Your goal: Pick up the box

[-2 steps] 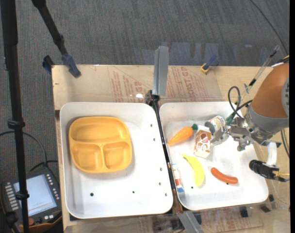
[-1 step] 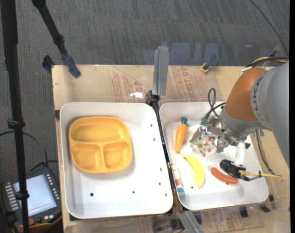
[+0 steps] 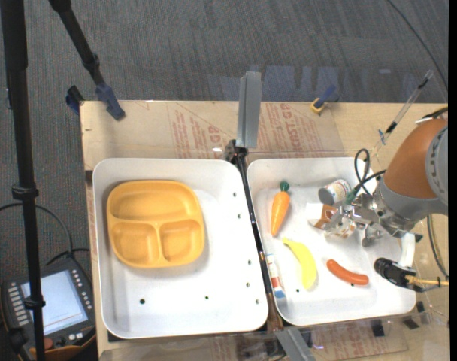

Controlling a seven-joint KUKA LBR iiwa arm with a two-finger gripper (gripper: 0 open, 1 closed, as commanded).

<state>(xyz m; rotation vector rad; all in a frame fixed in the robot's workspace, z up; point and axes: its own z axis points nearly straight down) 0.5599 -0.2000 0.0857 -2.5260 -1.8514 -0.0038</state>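
Closest to the lens is the black stand pole (image 3: 24, 164) running up the left side, with a handheld screen unit (image 3: 44, 303) on the floor by its foot. Now the actual target: the box (image 3: 323, 217) is a small brownish thing sitting in the right bin (image 3: 311, 173), in its right half toward the back, and it's pretty tiny and blurry in this shot. The end effector (image 3: 347, 224) is right up against it on the right side, low in the bin, but honestly I can't tell how far open it is or whether it has hold of anything, it's just a tangle of shiny metal from this angle. Just behind the box a silver can (image 3: 334, 192) lies tipped on its side. To the left there's a carrot (image 3: 279, 208), in front of that a banana (image 3: 302, 264), and a red sausage (image 3: 347, 272) just right of the banana. A marker (image 3: 273, 275) lies along the bin's left wall. The grey arm (image 3: 415, 173) with its orange band comes in from the right. Next door, the left bin (image 3: 176, 299) holds a yellow divided plate (image 3: 157, 224). Both bins sit on the desk (image 3: 176, 126), which has a blue clamp (image 3: 108, 101) and a yellow clamp (image 3: 323, 101) on its back edge.
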